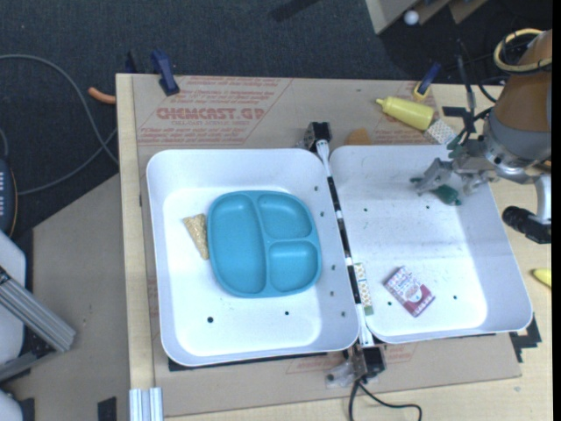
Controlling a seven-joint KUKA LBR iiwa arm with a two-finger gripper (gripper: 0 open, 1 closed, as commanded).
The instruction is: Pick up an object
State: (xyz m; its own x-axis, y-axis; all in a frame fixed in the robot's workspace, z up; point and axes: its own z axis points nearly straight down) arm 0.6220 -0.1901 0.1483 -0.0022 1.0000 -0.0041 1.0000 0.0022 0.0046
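The end effector (pixel 444 185) hovers over the right shallow white bin (pixel 491 261), near a small green object (pixel 451 195); its grip state cannot be told

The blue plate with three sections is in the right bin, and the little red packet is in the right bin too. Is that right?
Not quite. The camera view shows the blue plate in the left bin, with a tan piece at its left edge. The little red packet is indeed in the right bin.
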